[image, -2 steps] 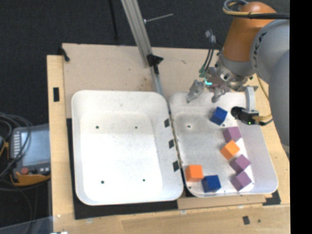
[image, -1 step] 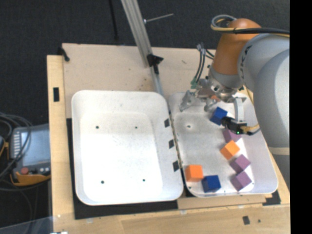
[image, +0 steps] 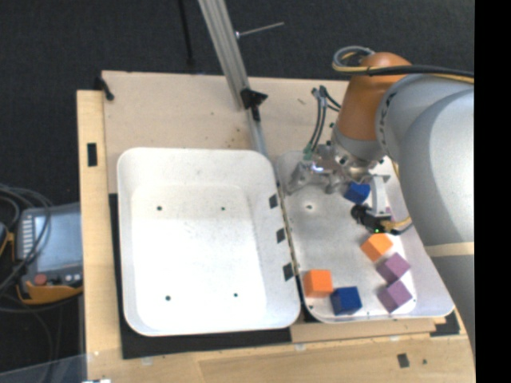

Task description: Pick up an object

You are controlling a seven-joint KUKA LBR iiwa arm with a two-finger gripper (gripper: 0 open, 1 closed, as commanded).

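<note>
While the arm (image: 423, 142) reaches in from the right, its hand (image: 331, 170) sits low over the far end of the right bin (image: 319, 222) (fingers hard to make out, can't tell their state). Blue cube (image: 358, 191) just beside the hand. Near end of that bin: orange cube (image: 319, 282), blue cube (image: 346, 300), orange block (image: 377, 246), two purple blocks (image: 394, 280). Left bin (image: 200, 230) alongside on the table (image: 92, 214).
</note>
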